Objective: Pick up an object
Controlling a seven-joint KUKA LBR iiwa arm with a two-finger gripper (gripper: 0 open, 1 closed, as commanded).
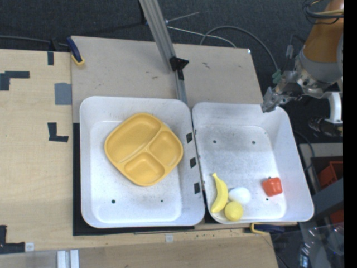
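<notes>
The banana [219, 193] lies at the near edge of the right bin [290, 144], touching a white egg [240, 194] and a lemon [234, 210]; it looks light, stiff and smooth, best pinched across its middle. An orange block [273, 186] sits apart. The gripper [269, 104] hovers over the bin's far corner.

no legible text, label, brand, number or sign found. the yellow divided plate [144, 148], the banana [219, 193] and the red block [273, 186] carry no readable marking. the dark patches on the desk [33, 110] are plain shapes, not characters.
</notes>
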